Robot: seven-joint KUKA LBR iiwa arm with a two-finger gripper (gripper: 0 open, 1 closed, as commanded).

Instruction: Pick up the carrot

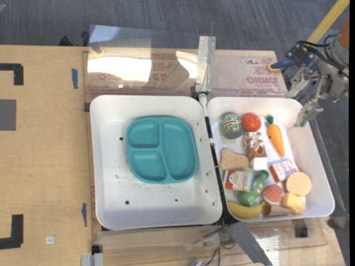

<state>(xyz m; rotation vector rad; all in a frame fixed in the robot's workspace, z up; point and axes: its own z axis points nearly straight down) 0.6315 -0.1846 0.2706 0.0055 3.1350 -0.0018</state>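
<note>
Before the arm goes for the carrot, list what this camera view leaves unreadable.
- Gripper: small and dark at the right bin's far corner; finger state unreadable.
- Arm: cut off by the right edge.
- Packet labels such as the red and white packet: print too small.
- Banana: partly hidden under a green toy.
- Carrot: fully in sight; its underside is hidden.

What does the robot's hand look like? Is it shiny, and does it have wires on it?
The gripper is made of pale grey metal with thin, stick-like fingers. Above it sits a darker tangle of black cables and brackets, with a blue part and a small yellow piece beside it. At the picture's edge there is a bit of the arm's orange band. It looks dull grey rather than shiny.
</note>
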